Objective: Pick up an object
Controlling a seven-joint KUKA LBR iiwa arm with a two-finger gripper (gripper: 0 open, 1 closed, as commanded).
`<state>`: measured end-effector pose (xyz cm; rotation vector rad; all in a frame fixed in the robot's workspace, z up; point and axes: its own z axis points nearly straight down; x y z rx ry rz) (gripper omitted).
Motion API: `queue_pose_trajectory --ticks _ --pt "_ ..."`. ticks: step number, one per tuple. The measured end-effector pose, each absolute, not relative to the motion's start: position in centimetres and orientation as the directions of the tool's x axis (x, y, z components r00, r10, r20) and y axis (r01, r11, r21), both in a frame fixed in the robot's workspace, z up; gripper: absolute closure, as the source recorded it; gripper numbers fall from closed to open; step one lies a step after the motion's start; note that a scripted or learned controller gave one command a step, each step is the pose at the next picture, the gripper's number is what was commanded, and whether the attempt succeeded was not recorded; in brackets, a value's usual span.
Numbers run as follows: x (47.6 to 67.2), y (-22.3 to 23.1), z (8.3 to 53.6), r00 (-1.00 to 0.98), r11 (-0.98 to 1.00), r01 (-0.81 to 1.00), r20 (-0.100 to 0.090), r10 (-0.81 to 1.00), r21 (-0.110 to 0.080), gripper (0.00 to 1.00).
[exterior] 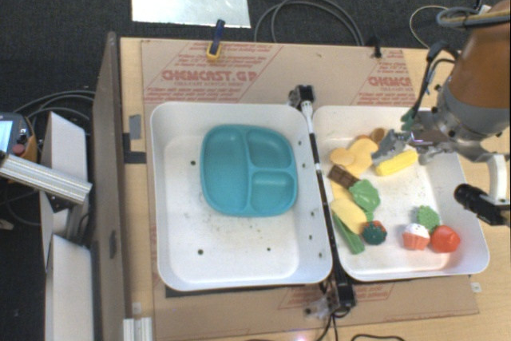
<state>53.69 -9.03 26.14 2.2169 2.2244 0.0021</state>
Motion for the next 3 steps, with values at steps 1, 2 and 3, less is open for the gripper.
queue_pose_trajectory --ticks 1,2,3 --pt "50.7 -13.6 8.3 0.006 -0.006 1.0 0.001 1.0 -0.007 0.0" --pt "61.7 -14.6 12.5 -0.007 0.007 1.0 -0.004 1.0 0.015 0.0" --pt "57.2 -16.4 8.3 0.001 -0.001 1.0 -0.001 1.0 0.0 0.0"
